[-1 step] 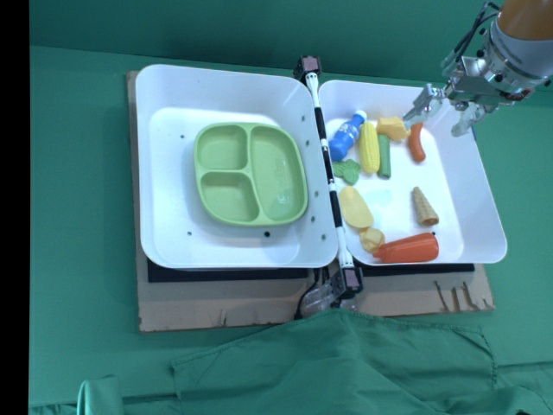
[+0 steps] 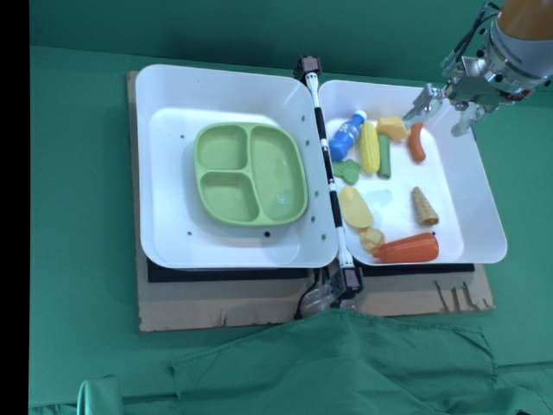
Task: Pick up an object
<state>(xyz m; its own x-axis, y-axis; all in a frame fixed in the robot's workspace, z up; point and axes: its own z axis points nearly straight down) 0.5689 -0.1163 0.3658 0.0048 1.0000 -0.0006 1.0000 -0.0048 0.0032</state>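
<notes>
Green cloth covers the desk [image 2: 78, 188], and a brown cardboard sheet [image 2: 216, 314] lies on it under two shallow white bins set side by side. More green fabric [image 2: 346, 366] is bunched along the near edge.

In the left bin [image 2: 173, 93] sits a light green divided plate [image 2: 251, 174] with three compartments, roughly in the middle of the bin's floor.

The right bin [image 2: 471, 197] holds a scatter of toy foods. Near its left wall lies a small blue bottle [image 2: 345, 136] with a white cap, tilted, and just beside it a yellow corn cob [image 2: 369, 147]. A slim green vegetable [image 2: 384, 156] lies along the corn's right side, with a small yellow-orange piece [image 2: 391, 127] at its far end. An orange-red sausage [image 2: 416, 143] lies just right of those. Below the bottle is a small green leafy piece [image 2: 348, 172], then a pale yellow oval piece [image 2: 356, 207], then a small round yellow piece [image 2: 372, 238]. A long orange carrot [image 2: 408, 248] lies along the near side, touching that round piece. A tan cone [image 2: 423, 206] stands apart toward the right.

The grey arm with its orange band [image 2: 527, 3] comes in from the upper right. Its gripper [image 2: 442, 111] hangs over the far right corner of the right bin, fingers spread apart with nothing between them, one fingertip near the sausage.
</notes>
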